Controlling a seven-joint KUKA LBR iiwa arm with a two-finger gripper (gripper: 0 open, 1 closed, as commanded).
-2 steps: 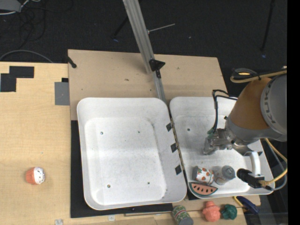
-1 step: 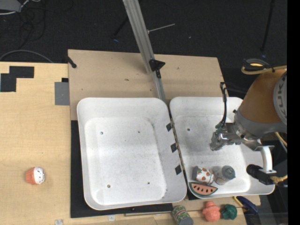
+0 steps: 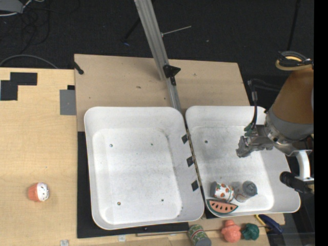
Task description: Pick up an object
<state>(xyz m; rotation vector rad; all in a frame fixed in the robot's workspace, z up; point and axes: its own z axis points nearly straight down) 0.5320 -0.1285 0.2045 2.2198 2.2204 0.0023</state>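
Note:
Along the near edge of the right bin [image 3: 225, 122] lie a small white toy with red marks [image 3: 222, 191], a grey round piece [image 3: 248, 189] beside it, and a watermelon slice [image 3: 222, 207] at the rim. My gripper [image 3: 245, 148] hangs over the right part of this bin, farther back than these objects and well apart from them. Nothing shows between its fingers. The orange-banded wrist [image 3: 294, 99] rises behind it at the right edge.
The left bin [image 3: 97, 122] adjoins the right one, with black clips [image 3: 189, 160] along the shared wall. On the bench in front sit a red toy [image 3: 230, 230], a green one [image 3: 250, 231] and a dark can [image 3: 196, 234]. An orange-white ball [image 3: 38, 192] lies far left. A metal rail [image 3: 156, 42] slants behind.

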